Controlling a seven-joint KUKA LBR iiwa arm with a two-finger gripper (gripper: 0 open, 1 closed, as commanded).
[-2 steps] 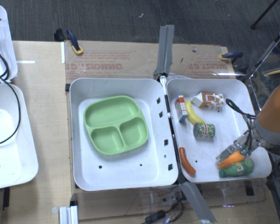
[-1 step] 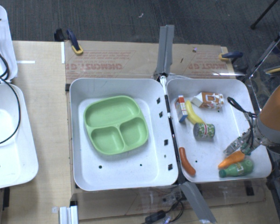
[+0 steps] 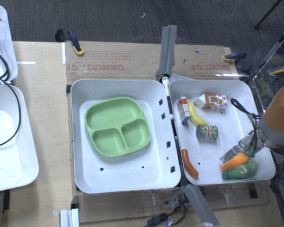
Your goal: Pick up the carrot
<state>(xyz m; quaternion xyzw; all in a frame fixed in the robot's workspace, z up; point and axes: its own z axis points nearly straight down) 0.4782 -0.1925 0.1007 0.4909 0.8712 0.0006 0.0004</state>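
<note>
Left bin (image 3: 80, 141): green divided plate (image 3: 117, 126) near its middle. Right bin (image 3: 260, 103): sausage (image 3: 190, 163) by the left wall toward the front edge; small carton (image 3: 183, 110), banana (image 3: 196, 114) and can (image 3: 207, 132) mid-bin; box (image 3: 213, 101) toward the back. Carrot (image 3: 235, 161) lies at the front right corner, touching a green vegetable (image 3: 240, 171). My pincer (image 3: 244, 148) sits just over the carrot's upper end; whether it is released or clenched, I cannot tell.
</note>
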